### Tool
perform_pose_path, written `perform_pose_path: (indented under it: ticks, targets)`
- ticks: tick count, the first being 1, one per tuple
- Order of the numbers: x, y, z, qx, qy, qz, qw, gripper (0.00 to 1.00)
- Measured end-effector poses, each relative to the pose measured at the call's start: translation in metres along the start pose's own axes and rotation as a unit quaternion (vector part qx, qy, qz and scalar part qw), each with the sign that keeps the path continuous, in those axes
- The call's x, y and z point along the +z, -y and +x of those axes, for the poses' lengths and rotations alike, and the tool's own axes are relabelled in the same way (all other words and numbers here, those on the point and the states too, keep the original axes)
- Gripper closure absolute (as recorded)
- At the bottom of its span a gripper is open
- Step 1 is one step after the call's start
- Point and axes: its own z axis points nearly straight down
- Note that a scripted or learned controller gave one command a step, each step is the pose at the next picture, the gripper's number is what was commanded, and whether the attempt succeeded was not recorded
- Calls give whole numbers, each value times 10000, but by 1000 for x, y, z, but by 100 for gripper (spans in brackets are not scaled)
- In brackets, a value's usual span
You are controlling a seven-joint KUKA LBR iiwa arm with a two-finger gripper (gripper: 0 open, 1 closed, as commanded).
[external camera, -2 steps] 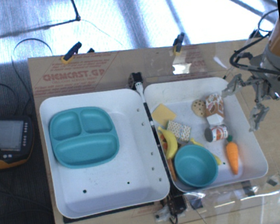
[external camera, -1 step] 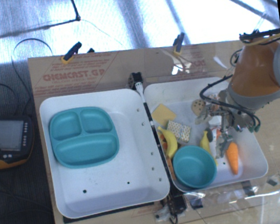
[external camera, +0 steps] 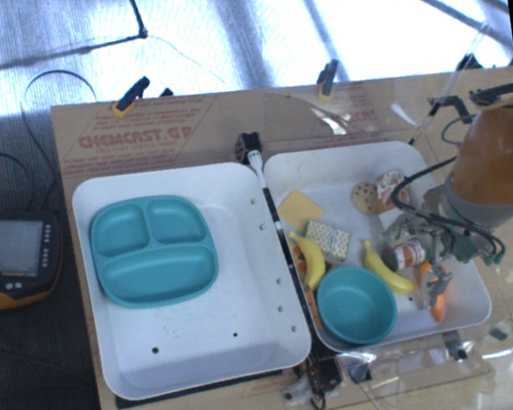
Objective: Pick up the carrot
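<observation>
The carrot (external camera: 439,308) is a small orange piece lying at the front right of the right bin (external camera: 326,163), close to its right wall. My gripper (external camera: 430,281) hangs low directly over it, between a yellow banana (external camera: 388,272) and the bin wall. Part of the carrot is hidden under the gripper's grey metal, and orange shows both beside and below it. The arm's orange band (external camera: 494,156) sits above the bin's right edge.
The right bin also holds a teal bowl (external camera: 356,305), a second banana (external camera: 310,258), a cheese wedge (external camera: 299,208), a cracker (external camera: 329,239), a cookie (external camera: 364,196) and a small can (external camera: 406,254). A teal divided plate (external camera: 154,250) lies in the left bin (external camera: 210,348).
</observation>
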Motion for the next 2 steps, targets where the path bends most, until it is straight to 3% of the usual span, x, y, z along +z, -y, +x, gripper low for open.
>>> perform_pose_path:
  ticks: [1, 2]
  targets:
    - [-2, -6, 27, -982, -8, -18, 9952, 0]
    - [-15, -7, 22, -1000, 31, 6, 9950, 100]
